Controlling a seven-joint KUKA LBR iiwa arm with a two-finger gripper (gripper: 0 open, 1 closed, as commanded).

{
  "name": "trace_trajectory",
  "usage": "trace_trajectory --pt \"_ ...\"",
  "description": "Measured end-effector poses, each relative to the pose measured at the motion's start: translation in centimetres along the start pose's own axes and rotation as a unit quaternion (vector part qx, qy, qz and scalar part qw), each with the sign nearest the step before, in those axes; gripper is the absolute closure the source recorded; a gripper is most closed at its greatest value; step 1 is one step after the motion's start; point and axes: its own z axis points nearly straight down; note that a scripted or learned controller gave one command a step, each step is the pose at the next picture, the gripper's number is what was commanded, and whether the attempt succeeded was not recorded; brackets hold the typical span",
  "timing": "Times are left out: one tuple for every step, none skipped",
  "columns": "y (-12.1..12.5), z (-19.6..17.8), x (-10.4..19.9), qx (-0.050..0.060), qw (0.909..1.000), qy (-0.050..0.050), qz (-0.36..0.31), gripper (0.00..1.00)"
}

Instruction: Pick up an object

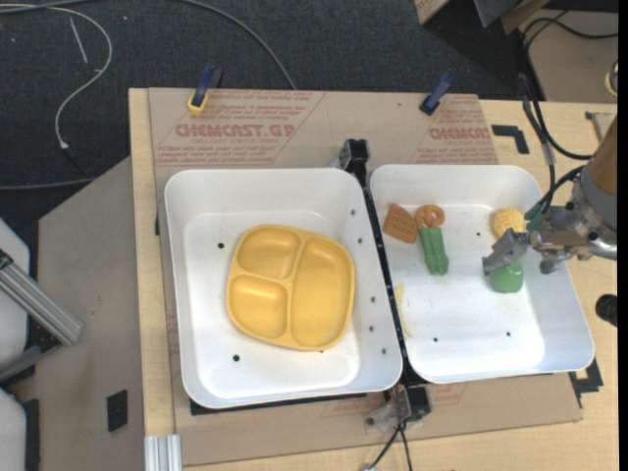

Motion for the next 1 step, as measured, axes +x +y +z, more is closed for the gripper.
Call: trace_trajectory --pt "0.19 -0.41 0.01 -0.005 1.0000 -0.001 -0.001 0.00"
